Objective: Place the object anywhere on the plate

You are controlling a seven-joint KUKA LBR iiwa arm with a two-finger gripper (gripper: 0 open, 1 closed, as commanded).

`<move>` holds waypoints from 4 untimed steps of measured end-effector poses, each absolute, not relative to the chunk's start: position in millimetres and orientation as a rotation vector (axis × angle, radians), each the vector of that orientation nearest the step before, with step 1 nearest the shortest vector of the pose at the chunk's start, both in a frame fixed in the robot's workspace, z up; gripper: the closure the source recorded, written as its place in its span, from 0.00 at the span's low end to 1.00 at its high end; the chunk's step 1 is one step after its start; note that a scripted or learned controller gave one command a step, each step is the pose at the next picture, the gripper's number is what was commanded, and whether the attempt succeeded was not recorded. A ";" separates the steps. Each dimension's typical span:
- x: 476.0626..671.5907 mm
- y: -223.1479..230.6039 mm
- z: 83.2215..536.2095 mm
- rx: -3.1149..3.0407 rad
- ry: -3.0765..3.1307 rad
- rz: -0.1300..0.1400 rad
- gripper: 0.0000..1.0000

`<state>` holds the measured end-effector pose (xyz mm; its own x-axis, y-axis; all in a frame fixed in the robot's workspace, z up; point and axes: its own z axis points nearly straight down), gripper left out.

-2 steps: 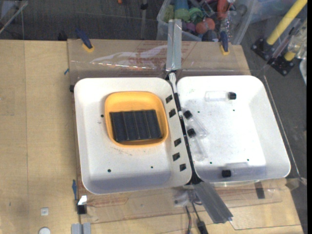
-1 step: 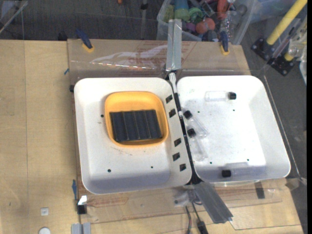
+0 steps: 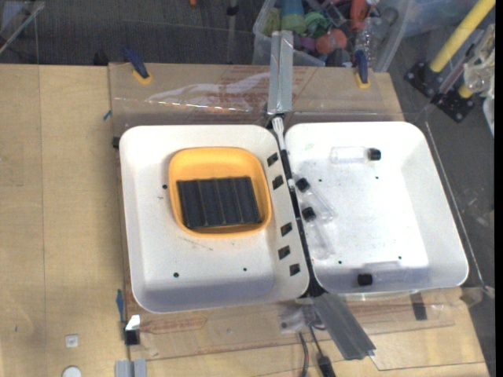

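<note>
Nearest, the 2 white bins sit side by side, the left bin (image 3: 149, 281) toward 8 o'clock and the right bin (image 3: 424, 265) toward 4 o'clock. In the left one, the orange plate (image 3: 220, 162) carries a dark ribbed block (image 3: 218, 203). It lies flat and wholly inside the rim, so the placing looks done. Farther off, at 1 o'clock, a clear vial (image 3: 350, 155) with a black cap lies in the right bin. Whether the claw is spread or pressed together, I cannot tell.

Bright, even overhead light, mild glare on the white bins (image 3: 393, 210), soft shadows, slight blur
</note>
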<state>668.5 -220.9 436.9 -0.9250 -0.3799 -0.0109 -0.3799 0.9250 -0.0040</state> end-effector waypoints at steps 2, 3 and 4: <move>668.3 -221.1 436.9 -1.264 2.864 -0.005 1.00; 668.2 -221.4 436.2 -1.734 2.607 -0.005 1.00; 668.2 -221.3 436.0 -2.056 2.362 -0.005 1.00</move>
<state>668.2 -221.3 436.0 -0.1378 -0.9904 -0.0050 -0.9904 0.1379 -0.0088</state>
